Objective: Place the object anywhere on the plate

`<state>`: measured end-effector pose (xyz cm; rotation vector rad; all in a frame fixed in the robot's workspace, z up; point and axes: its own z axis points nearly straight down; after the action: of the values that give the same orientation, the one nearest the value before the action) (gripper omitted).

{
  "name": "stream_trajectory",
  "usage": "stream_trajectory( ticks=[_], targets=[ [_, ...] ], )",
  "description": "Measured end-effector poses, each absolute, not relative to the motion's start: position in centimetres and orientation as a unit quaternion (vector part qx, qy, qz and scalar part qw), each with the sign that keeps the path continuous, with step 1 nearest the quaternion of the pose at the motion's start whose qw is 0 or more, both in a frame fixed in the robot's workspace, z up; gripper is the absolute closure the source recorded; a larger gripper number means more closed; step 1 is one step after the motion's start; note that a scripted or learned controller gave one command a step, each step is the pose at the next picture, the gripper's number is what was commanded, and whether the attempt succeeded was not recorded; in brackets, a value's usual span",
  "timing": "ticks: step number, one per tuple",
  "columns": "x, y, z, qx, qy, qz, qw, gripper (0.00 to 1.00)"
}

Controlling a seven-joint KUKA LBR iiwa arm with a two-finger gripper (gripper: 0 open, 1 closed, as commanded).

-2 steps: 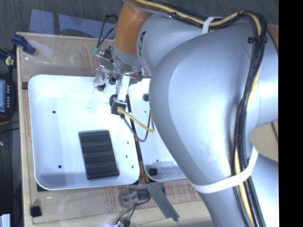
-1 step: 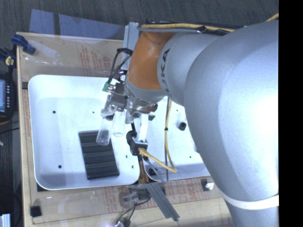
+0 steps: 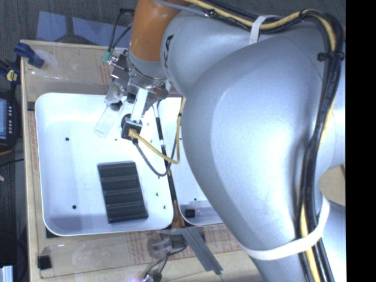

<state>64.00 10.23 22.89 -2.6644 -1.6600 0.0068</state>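
A dark grey ribbed rectangular plate (image 3: 122,191) lies flat in the front part of the left white bin (image 3: 50,157). My gripper (image 3: 115,122) hangs over the back middle of that bin, above and behind the plate and apart from it. Nothing can be made out in it. A small dark thing (image 3: 189,213) shows at the front edge of the right bin (image 3: 202,215), just under my arm; what it is cannot be told. My grey arm (image 3: 252,128) hides most of the right bin.
A yellow and black cable (image 3: 154,151) loops down from the wrist over the divide between the bins. A blue clip (image 3: 27,54) lies at the bench's back left corner. A black device (image 3: 7,119) sits at the left edge.
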Motion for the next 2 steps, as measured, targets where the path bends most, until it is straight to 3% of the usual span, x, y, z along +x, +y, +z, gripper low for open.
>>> stream_trajectory(
  ticks=[1,2],
  targets=[
    [56.1,13.4,18.9,-0.684,-0.729,0.0033,0.002,1.00],
    [59.4,14.1,23.8,-0.566,-0.824,0.0011,0.000,1.00]
  ],
)
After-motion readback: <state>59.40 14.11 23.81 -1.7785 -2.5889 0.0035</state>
